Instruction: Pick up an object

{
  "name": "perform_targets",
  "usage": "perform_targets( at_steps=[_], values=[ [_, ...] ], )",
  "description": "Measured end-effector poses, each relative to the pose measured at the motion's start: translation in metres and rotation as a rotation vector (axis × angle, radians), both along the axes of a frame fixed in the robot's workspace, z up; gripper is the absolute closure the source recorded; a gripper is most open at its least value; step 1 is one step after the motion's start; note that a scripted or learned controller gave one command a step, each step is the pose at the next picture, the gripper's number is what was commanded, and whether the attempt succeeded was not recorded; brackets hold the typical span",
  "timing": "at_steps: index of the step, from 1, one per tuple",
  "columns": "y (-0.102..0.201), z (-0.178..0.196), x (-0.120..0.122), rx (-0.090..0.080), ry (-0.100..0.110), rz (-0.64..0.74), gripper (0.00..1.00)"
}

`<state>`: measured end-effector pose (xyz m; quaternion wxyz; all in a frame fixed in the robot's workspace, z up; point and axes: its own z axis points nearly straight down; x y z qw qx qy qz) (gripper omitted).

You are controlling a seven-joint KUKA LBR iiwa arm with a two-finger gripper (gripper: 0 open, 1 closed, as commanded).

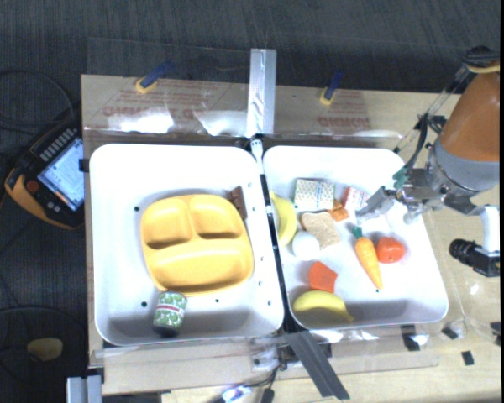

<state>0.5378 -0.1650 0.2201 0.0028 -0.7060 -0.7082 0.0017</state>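
Note:
My gripper hangs over the upper right part of the right bin, reaching in from the right. Just below it lie a carrot and a red tomato. To its left sit a small red and white packet, a pale patterned box, a slice of bread and a white egg. An orange wedge and a yellow fruit rest nearer the front. A banana lies along the bin's left wall.
The left bin holds a yellow divided tray, a small brown block at its corner and a green patterned can. The arm's orange band stands at the far right. A handheld controller lies off the bench, left.

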Motion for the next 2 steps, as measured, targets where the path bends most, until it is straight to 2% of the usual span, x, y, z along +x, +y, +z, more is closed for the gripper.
perform_targets(
  at_steps=[1,2],
  values=[
    [-0.060,-0.026,0.001,-0.002,-0.001,0.061,0.00],
    [-0.034,-0.127,-0.011,0.000,-0.006,0.038,0.00]
  ],
)
